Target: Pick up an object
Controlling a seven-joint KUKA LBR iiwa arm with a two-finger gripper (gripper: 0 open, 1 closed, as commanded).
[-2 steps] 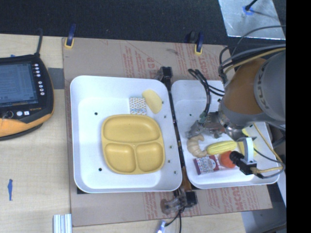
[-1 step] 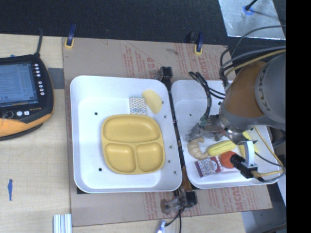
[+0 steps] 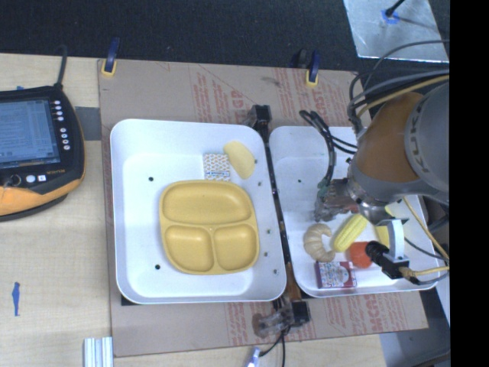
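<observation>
A pale wooden bench (image 3: 53,281) fills the lower part of the view, and a brown cardboard sheet (image 3: 191,90) printed with faint red lettering covers its middle. Two clamps, one with a yellow grip (image 3: 110,58) and one darker (image 3: 310,66), sit along the sheet's far edge. Beyond the bench's far edge the floor is dark carpet (image 3: 191,10), with a grey panel (image 3: 393,14) lying at the far right corner. Lighting is even and shadows are soft.
</observation>
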